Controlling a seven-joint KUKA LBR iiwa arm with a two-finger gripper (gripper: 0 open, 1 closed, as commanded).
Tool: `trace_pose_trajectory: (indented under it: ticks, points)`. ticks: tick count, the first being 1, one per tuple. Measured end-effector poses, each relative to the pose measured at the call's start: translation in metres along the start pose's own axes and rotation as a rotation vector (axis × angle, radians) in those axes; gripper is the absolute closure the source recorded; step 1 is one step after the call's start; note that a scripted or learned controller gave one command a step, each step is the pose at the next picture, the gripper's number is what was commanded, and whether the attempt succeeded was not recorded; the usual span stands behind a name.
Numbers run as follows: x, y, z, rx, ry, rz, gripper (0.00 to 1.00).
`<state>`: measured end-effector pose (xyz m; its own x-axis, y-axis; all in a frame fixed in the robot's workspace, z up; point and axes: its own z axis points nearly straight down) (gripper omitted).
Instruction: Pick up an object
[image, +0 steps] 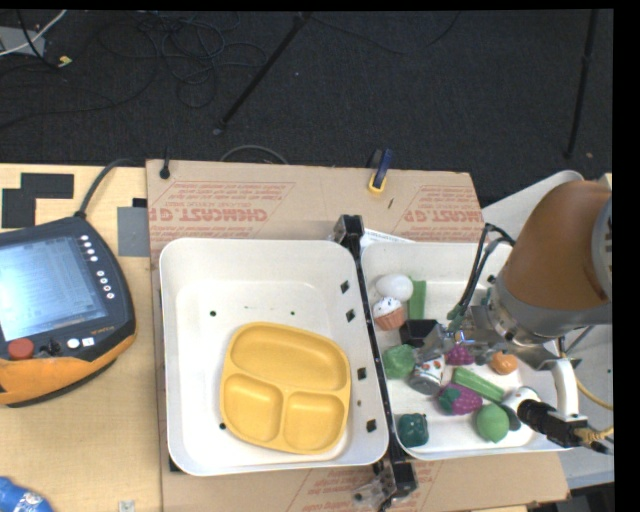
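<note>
The arm reaches in over the right edge of the surface, its orange band above the right bin. The claw sits low in the middle of that bin among the toys; whether it is spread or pressed together cannot be told, and nothing is visibly pinched in it. Around it lie a cupcake toy toward the bin's far left corner, a green block just left of the claw, a purple grape cluster and a green stick on its near side, a green ball and a dark green piece along the near edge, and a small orange piece to the right. The left bin holds a yellow divided tray. A teach pendant rests at the surface's left edge.
</note>
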<state>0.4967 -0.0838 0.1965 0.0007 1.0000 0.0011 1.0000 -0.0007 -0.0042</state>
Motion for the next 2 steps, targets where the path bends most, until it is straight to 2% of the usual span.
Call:
trace_pose_trajectory:
  ticks: [1, 2]
  points:
    - [-0.004, -0.006, 0.114, -0.001, -0.002, 0.000, 0.00]
    - [-0.007, -0.006, 0.098, -0.002, 0.000, 0.010, 1.00]
